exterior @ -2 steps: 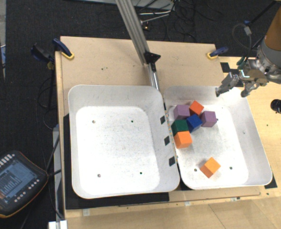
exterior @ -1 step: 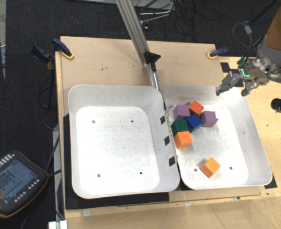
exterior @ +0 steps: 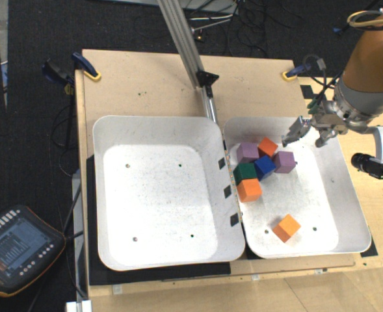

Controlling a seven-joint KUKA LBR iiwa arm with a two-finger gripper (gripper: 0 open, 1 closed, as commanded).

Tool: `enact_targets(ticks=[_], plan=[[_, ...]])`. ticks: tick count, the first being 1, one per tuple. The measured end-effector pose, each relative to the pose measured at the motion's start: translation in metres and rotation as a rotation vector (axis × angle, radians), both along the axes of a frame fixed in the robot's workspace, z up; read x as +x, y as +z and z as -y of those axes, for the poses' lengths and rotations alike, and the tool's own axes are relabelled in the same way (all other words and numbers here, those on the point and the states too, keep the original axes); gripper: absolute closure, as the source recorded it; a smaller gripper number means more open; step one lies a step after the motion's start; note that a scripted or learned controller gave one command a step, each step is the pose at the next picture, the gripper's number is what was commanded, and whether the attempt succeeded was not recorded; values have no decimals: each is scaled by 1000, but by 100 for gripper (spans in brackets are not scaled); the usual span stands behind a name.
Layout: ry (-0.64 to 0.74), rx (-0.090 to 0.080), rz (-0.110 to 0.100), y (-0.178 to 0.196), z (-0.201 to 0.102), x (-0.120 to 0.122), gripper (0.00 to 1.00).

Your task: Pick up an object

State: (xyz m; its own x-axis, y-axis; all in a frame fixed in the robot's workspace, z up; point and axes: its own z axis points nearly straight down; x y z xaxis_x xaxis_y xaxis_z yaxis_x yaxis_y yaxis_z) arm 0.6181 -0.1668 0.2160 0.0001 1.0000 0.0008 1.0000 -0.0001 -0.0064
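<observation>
Blocks cluster: six small blocks sit bunched in the right bin (exterior: 347, 194), toward its left wall and far half.
Purple blocks: one purple block (exterior: 248, 151) at the cluster's far left, another purple block (exterior: 285, 162) on its right side.
Orange-red block: the orange-red block (exterior: 267, 147) lies at the far edge of the cluster, between the two purple ones.
Blue block: the blue block (exterior: 264, 166) sits mid-cluster, touching the green block (exterior: 245, 171) to its left.
Near orange block: an orange block (exterior: 249, 189) rests just in front of the green one, close to the bin's left wall.
Lone block: a second orange block (exterior: 286, 228) lies apart, toward the bin's near edge.
Gripper: the gripper (exterior: 306, 134) hovers over the right bin's far edge, beside the cluster, touching no block.
Jaws: spread apart, nothing between them.
Left bin: the left bin (exterior: 113, 135) stands beside the right one.
Bench: the wooden bench (exterior: 145, 77) carries both bins; a teach pendant (exterior: 12, 246) lies off its near left corner.
</observation>
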Motion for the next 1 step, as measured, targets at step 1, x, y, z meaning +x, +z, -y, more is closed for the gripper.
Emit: enact_targets(ticks=[1], plan=[[0, 0, 0, -63, -4, -5, 0]])
